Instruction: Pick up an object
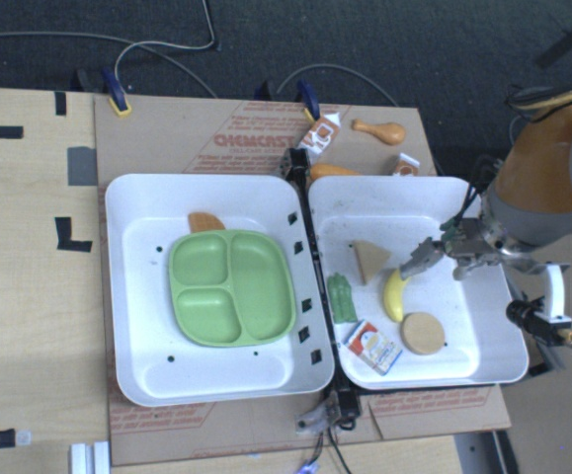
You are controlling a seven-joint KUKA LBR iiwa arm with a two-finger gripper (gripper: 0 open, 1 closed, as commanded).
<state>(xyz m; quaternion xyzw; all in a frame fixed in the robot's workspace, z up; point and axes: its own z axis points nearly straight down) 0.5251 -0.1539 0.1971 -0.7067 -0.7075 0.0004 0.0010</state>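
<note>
Your right bin [483, 358] holds banana [393, 296], tan wedge [370, 260], round disc [424, 333], green piece [341, 298], and small carton [372, 347]; left bin [132, 205] holds green tray [232, 287]. Gripper [416, 262] hovers at banana's 1 o'clock, fingers spread, pinching nothing.

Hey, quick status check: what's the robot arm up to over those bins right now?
Gripper low in right bin, holding nothing. Banana just below it, untouched. Cookie and wedge close by.

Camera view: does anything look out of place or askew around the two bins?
Yes. A small orange drumstick-shaped toy and a red-and-white carton lie on the cardboard behind the right bin, outside both bins. An orange piece is half hidden under the green divided plate.
</note>
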